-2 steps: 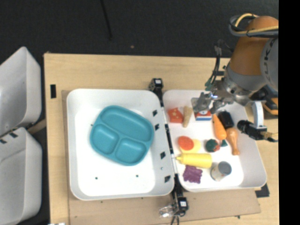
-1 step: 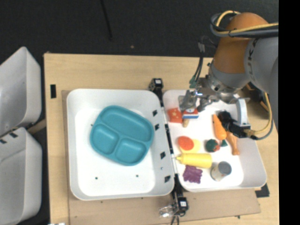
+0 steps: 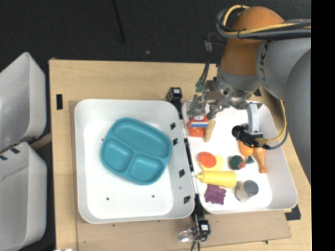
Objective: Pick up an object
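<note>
In the camera view I had the gripper (image 3: 199, 109) low over the far-left corner of the right bin (image 3: 280, 192), and I could not tell how it was set. I judged that a descent there risked striking the bin wall. The small orange box (image 3: 197, 128) lay just beneath it, against the divider.

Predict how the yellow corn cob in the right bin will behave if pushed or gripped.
The yellow corn cob looks rounded and tapered, so it would probably roll or pivot when nudged. Its smooth, glossy surface suggests light plastic that may slip from a pinch.
</note>
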You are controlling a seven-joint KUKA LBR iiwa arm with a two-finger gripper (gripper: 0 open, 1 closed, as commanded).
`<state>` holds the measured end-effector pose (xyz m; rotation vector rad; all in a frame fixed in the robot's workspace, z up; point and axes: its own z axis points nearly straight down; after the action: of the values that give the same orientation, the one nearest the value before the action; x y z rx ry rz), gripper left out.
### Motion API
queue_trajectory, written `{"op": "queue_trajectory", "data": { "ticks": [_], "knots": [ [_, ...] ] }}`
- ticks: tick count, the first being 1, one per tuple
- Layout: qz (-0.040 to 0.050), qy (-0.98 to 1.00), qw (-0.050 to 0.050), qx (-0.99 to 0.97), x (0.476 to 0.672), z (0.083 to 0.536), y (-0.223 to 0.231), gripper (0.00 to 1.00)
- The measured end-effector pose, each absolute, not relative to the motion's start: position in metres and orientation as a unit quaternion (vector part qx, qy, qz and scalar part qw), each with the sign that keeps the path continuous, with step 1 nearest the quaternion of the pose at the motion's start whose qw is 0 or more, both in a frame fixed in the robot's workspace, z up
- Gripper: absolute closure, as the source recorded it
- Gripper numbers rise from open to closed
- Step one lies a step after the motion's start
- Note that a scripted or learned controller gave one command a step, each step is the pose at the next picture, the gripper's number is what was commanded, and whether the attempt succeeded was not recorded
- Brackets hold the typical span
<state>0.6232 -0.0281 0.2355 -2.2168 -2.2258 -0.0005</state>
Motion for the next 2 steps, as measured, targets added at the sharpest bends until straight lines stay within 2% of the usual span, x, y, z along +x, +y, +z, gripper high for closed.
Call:
{"op": "queue_trajectory", "data": {
  "ticks": [1,2],
  "knots": [
    [-0.0003,-0.709,0.0,-0.705,0.639,0.24,0.011,1.0],
    [0.0002,-0.708,0.0,-0.706,0.641,0.245,0.036,1.0]
  ]
}}
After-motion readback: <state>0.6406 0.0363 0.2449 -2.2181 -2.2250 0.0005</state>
